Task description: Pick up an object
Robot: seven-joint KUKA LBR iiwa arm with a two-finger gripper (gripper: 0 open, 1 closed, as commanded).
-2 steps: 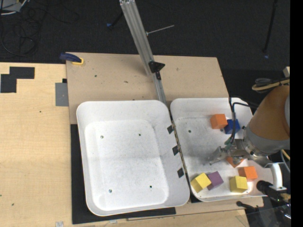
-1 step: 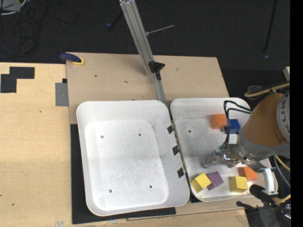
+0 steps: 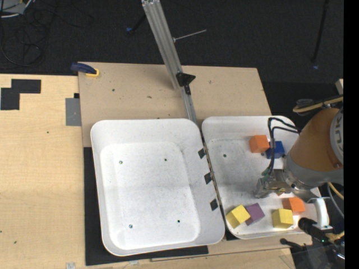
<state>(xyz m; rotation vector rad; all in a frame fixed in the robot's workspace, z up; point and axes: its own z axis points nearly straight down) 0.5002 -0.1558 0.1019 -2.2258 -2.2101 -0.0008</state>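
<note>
While the gripper (image 3: 268, 187) sits low in the right bin (image 3: 235, 133), we cannot tell its finger state. Just below it we see a yellow block (image 3: 238, 215) touching a purple block (image 3: 255, 212), both turned diagonally. Above it lie an orange block (image 3: 258, 144) and a blue block (image 3: 276, 149).

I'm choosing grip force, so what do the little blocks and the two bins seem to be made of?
The yellow block and purple block look like matte foam or painted wood: flat colour, no glare, though the view can't settle which. The bins, left bin and right bin, look like thin moulded white plastic, with rounded rims.
</note>
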